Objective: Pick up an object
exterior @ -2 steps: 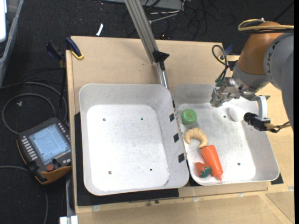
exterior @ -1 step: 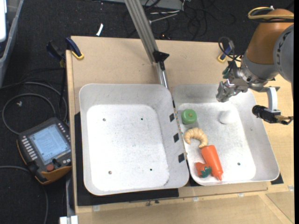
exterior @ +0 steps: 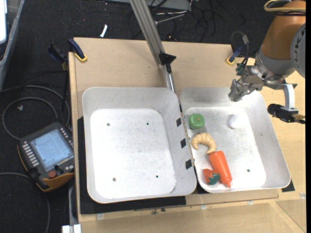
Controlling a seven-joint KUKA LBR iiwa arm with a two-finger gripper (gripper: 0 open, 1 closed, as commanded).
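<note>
Lying on black carpet, tan bench (exterior: 204, 57) — two white bins (exterior: 97, 106), cables around.

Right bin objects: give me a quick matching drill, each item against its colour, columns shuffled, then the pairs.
Items:
1. round block
2. croissant
3. carrot
4. ball

Colours:
A. orange
B. white
C. green
D. tan

Pairs: 1-C, 2-D, 3-A, 4-B.

All four lie in the right bin; the gripper hangs over that bin's far edge, above the ball, and nothing is visible in it.
</note>
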